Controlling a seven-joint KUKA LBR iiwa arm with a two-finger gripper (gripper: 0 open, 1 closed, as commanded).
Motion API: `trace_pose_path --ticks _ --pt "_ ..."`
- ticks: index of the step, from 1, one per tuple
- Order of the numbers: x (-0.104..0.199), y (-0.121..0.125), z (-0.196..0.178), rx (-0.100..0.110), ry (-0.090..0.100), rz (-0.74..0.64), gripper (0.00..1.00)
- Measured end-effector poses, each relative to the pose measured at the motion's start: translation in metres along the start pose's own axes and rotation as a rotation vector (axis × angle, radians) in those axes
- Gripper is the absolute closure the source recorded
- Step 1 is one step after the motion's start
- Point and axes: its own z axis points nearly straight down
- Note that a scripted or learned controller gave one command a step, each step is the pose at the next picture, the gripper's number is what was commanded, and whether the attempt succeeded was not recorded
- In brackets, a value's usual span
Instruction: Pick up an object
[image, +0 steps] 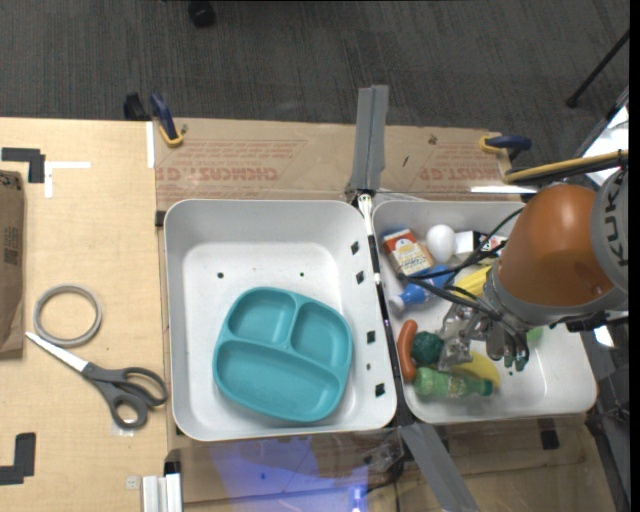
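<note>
Flanking white bins (180, 300), scissors (105, 380), tape roll (67, 314), cardboard bench (80, 240)

Two white bins sit side by side: the left bin (190, 300) holds a teal divided plate (285, 352), and the right bin (560, 385) holds a jumble of a red sausage-shaped toy (405, 350), a green bottle-like piece (445, 383), something yellow (478, 368), a white ball (440, 238), a small blue item (413, 296) and a red-and-white carton (406, 250). The arm's wrist (555, 250) is glossy orange above grey metal. On the tan bench lie grey-handled scissors (110, 385) and a pale grey ring of tape (67, 313), with brown cardboard printed in faint red lettering (250, 172) behind the bins.
</note>
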Motion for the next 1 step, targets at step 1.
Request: trace_pose_path --ticks 1 --pt "-0.0033 -0.046 0.0117 0.002 0.011 0.381 1.0"
